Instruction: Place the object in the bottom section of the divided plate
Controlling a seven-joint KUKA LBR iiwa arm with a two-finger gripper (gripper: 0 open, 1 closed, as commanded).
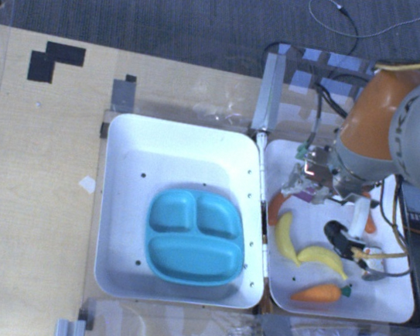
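Note:
The blue divided plate (194,238) lies in the left bin (124,190), its wide bottom section toward the front and bare. My gripper (306,187) hangs low over the back left part of the right bin (400,305), just behind a yellow banana (284,235). A small purplish shape shows at the gripper's tip, and I cannot make out what it is. A second banana (324,259) and an orange carrot (316,293) lie nearer the front of that bin.
An orange piece (275,205) rests against the right bin's left wall, and another orange piece (371,223) peeks out behind the wrist. A metal divider (266,93) stands between the bins at the back. The grey and orange arm covers the right bin's far corner.

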